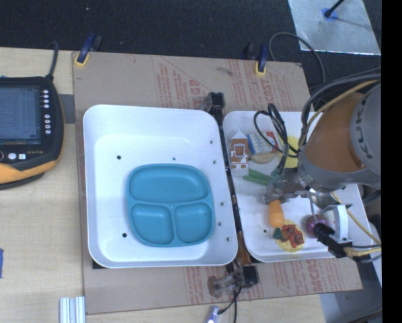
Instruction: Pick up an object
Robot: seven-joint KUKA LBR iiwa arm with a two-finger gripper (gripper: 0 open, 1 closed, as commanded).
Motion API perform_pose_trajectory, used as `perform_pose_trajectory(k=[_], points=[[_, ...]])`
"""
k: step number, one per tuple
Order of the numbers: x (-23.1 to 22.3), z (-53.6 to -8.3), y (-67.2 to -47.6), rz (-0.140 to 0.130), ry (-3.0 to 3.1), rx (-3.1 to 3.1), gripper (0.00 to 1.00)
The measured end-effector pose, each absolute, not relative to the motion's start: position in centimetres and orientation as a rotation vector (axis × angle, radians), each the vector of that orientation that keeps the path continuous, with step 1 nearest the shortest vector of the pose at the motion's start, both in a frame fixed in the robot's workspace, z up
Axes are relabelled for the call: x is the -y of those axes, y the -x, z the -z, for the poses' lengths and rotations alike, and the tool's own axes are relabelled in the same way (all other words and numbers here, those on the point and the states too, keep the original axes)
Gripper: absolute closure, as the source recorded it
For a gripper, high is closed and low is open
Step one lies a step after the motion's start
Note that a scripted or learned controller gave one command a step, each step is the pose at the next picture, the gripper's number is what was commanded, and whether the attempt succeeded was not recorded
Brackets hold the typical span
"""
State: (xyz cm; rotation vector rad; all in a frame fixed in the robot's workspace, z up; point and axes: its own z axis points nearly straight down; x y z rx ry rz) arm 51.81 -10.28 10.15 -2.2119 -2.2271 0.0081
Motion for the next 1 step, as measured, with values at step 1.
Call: perform_pose_trajectory(k=[1], points=[[4.19,-19.22,-54.96,0.0,2.215,2.225,1.0]])
